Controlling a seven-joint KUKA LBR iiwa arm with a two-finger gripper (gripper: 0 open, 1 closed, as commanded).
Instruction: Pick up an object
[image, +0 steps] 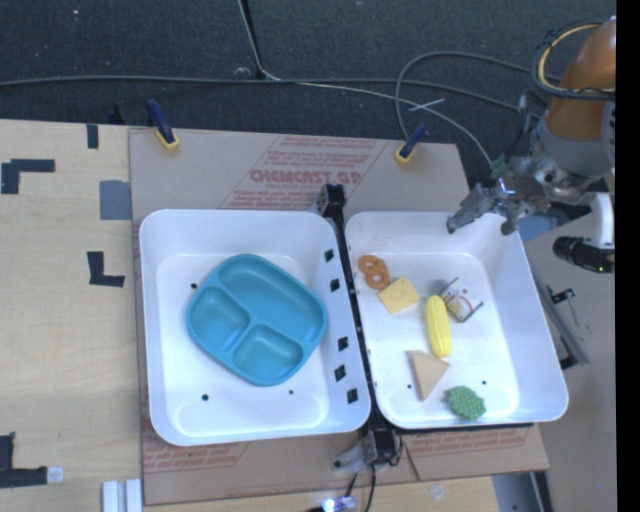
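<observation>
Gripper (484, 213) over the far right corner of the right bin (530, 290), fingers spread apart, nothing between; corn (438, 326) near bin middle, untouched.

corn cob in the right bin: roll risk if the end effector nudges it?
Probably yes. The corn cob looks rounded and elongated, lying lengthwise on the flat floor of the right bin, so a sideways push would likely roll it. It looks like a smooth toy, so possibly light and a bit slippery. The small item beside it might check a roll that way.
</observation>
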